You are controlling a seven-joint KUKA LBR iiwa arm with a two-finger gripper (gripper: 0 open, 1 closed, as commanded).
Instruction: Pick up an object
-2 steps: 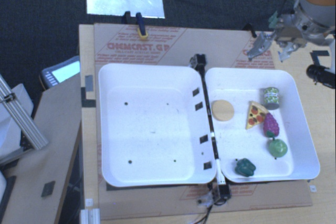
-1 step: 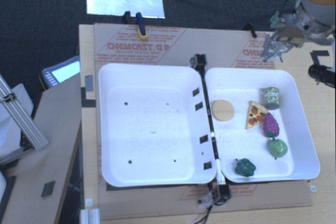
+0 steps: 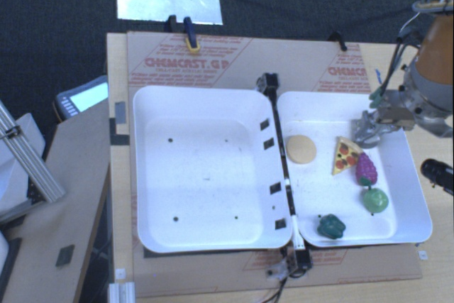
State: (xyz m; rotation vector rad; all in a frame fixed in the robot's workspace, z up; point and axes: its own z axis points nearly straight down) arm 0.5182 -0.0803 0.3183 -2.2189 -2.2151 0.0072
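Dark carpet surrounds a bench carrying two white bins; the right bin (image 3: 408,152) holds a pizza slice (image 3: 345,155) near its centre, purple grapes (image 3: 366,168) touching it, a green ball (image 3: 375,200), a tan disc (image 3: 301,149), a dark-green piece (image 3: 330,226) at the front edge; the gripper (image 3: 367,130) hovers just above the slice, holding nothing, its opening unreadable; likely approach stage; next, descend squarely onto the slice.

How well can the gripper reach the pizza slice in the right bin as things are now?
Probably yes. The gripper hangs just above and right of the pizza slice, with nothing between them. The purple grapes touch the slice's lower right side and might get bumped.
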